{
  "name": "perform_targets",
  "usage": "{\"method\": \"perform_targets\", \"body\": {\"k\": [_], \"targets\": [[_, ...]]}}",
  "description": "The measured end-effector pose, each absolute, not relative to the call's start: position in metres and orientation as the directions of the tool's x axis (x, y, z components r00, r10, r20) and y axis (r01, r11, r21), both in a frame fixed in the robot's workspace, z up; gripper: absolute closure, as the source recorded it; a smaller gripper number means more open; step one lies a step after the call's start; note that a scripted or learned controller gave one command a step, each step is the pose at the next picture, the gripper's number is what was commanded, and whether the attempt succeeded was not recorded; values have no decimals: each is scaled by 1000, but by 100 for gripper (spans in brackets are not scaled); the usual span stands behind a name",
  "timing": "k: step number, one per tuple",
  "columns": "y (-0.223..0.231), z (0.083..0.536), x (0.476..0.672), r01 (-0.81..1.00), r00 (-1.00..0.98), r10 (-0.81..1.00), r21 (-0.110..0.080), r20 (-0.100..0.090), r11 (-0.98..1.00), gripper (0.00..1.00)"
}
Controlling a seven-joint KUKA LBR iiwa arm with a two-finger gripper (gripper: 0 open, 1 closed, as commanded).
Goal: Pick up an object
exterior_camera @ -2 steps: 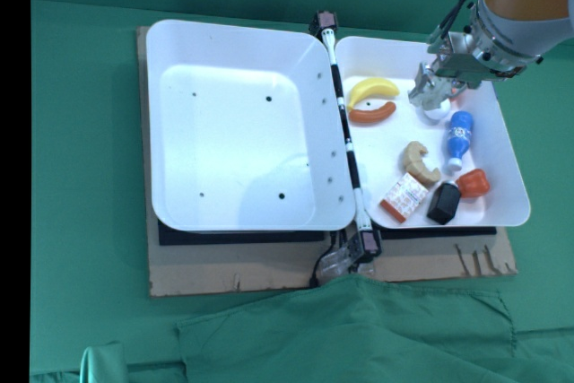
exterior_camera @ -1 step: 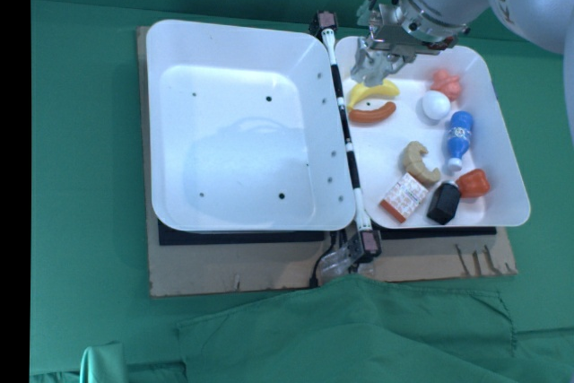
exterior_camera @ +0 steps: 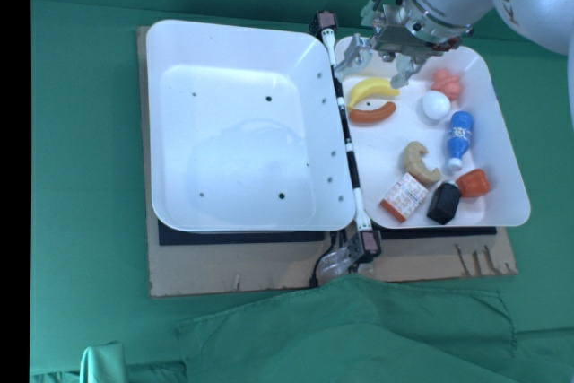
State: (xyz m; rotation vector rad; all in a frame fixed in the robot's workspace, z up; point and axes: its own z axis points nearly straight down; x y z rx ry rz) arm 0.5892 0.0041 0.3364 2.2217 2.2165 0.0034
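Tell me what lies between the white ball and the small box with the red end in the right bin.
In the camera view, a tan curved piece lies between the white ball and the small box; bare bin floor fills the rest.

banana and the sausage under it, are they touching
Touching. The camera view shows the banana lying right against the top edge of the sausage in the right bin, with no white floor showing between them along the middle.
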Motion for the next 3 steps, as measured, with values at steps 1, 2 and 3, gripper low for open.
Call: {"method": "perform_targets", "body": {"k": [1, 2, 3], "targets": [[-61, 354, 547, 1000, 10, 1000, 1, -2, -10, 0], [-143, 353, 487, 1000, 15, 1000, -1, -3, -15, 0], [-138, 353, 490, 1000, 5, 1000, 1, -2, -5, 0]]}}
